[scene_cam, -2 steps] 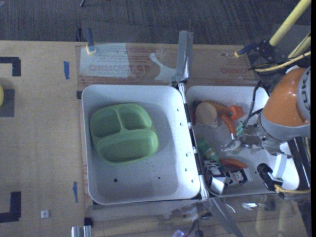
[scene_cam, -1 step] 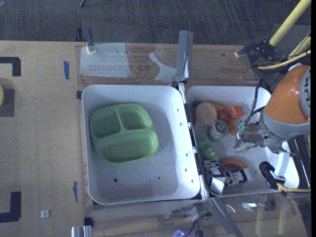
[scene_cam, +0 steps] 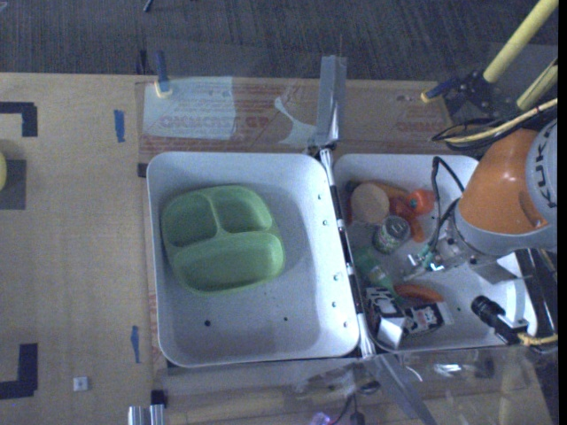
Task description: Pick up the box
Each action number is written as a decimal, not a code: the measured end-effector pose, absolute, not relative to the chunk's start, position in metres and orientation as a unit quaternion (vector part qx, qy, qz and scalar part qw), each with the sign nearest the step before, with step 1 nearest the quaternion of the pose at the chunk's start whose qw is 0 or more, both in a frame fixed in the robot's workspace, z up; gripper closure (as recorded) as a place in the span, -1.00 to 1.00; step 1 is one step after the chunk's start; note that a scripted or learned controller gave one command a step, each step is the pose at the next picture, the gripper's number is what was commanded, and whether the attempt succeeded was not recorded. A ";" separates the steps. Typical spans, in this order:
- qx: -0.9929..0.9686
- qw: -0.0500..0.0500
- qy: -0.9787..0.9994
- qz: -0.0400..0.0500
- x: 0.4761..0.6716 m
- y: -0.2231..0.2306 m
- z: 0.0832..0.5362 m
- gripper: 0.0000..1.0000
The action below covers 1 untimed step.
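The gripper (scene_cam: 425,259) hangs over the cluttered right bin (scene_cam: 461,335); its finger state is unclear.

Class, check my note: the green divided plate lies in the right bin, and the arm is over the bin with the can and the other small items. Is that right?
Not quite. The camera view shows the green divided plate in the left bin, not the right one. The rest stands: the arm is over the right bin, which holds the can and other small items.

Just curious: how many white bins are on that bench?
2. The left bin holds a green tray; the right bin holds small clutter under the arm.
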<state>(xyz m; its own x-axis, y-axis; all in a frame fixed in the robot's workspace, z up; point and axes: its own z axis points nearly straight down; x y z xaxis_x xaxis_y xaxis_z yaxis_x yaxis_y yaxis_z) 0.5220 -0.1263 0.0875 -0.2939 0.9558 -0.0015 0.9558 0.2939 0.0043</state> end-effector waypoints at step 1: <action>0.666 0.002 0.746 0.001 0.625 -0.084 0.186 1.00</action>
<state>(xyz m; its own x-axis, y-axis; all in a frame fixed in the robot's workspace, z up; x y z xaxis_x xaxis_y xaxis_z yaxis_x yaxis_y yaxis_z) 0.6247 -0.0845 0.1864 -0.1136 0.9935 -0.0016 0.9935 0.1136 0.0040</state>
